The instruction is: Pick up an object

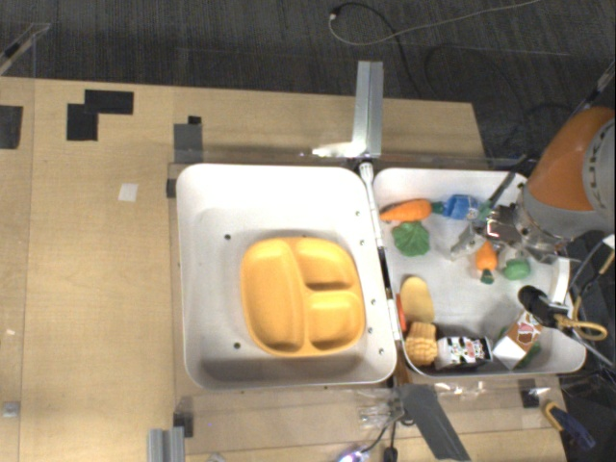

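My gripper (487,243) hangs low over the right part of the right bin (443,301), with its fingers spread open. A small orange carrot with a green top (486,258) lies on the bin floor between the fingertips; I cannot see them pressing on it. A small green piece (517,269) lies just to its right. Further left lie a larger carrot (407,210), a blue object (456,206) and a green leafy vegetable (413,240).
Along the right bin's front edge lie a tan potato-like piece (417,297), a corn cob (421,343), a dark bottle (464,351) and a small carton (518,340). The left bin (202,258) holds a yellow divided plate (301,292). A metal post (369,104) stands behind the bins.
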`<state>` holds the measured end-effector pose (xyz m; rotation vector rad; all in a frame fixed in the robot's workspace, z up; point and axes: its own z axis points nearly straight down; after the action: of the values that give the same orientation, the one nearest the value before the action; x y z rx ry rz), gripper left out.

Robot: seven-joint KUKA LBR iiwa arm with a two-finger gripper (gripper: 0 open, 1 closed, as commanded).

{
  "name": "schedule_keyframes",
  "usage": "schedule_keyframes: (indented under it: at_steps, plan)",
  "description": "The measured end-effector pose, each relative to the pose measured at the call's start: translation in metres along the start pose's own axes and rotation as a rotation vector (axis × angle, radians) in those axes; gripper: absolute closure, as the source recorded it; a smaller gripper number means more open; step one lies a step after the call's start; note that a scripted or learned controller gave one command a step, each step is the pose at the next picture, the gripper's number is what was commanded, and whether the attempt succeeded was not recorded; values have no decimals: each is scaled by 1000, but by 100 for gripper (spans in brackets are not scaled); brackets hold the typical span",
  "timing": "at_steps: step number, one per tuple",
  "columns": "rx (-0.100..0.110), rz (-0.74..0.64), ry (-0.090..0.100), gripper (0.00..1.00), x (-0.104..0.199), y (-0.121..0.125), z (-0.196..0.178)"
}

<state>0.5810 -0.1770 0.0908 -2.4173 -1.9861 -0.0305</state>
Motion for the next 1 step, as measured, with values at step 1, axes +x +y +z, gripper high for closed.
schedule_keyframes:
  at_steps: [1]
  plan:
    - [-15,-4,-11,100,-2,3,-13]
